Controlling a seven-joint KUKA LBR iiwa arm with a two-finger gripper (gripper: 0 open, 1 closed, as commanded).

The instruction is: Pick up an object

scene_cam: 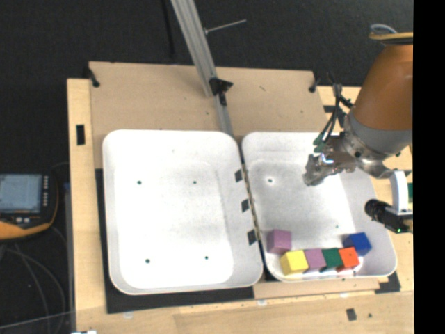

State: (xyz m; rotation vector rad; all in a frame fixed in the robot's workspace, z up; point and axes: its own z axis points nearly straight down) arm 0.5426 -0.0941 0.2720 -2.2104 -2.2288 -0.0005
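Note:
Several small blocks lie along the near edge of the right bin: a purple block, a yellow block, a second purple block, a green block, an orange block and a blue block. My gripper hangs over the middle of the right bin, well back from the blocks and above them. Nothing shows between its fingertips.
The left bin sits beside the right one, with black clips along the shared edge. A slanted metal pole rises behind the bins. A black fixture sits at the right bin's right rim.

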